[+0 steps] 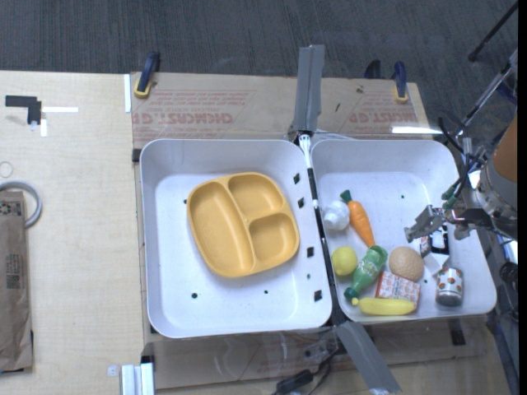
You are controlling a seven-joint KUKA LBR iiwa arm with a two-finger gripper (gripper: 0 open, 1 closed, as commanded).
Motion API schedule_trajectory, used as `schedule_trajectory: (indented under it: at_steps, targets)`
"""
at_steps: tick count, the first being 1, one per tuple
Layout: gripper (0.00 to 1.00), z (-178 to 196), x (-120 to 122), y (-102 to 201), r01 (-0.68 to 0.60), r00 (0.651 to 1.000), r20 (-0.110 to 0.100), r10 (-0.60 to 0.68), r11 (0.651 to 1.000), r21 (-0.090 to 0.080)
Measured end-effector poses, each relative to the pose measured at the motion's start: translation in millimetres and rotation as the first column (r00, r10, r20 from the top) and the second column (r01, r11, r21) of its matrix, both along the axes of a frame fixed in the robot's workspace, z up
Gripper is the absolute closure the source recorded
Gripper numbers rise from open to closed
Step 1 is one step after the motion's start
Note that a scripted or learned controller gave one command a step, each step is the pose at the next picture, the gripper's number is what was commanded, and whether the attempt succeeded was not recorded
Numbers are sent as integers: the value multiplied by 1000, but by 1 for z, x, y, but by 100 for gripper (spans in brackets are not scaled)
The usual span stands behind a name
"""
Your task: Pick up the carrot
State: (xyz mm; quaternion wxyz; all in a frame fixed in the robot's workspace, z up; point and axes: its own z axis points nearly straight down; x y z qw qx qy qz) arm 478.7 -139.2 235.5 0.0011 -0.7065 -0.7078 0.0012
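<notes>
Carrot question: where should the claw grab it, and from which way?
Probably around the middle of the carrot, coming straight down from above. It lies flat and slanted in the right bin, green top toward the back. Close across its narrow width; the white ball sits close on its left, so stay toward the orange middle.

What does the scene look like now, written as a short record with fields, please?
target: carrot, lying in the right bin, green top pointing away from the camera
beside the carrot: white ball
other items in the right bin: lemon, green bottle, banana, brown ball, small can
left bin: holds a yellow plate with three sections
gripper: over the right bin, apart from the carrot
carrot held: no
</notes>
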Motion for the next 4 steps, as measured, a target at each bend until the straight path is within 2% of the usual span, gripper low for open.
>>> schedule_trajectory:
  at_steps: [1, 2, 3, 4]
  targets:
    - [0, -84, 55, 47, -93, 996, 0, 93, 996, 0]
    - [0, -144, 83, 44, -460, 888, 2, 460, 888, 1]
    - [100, -135, 83, 43, -457, 890, 3, 457, 890, 0]
    - [100, -23, 143, 78, -314, 949, 3, 314, 949, -2]
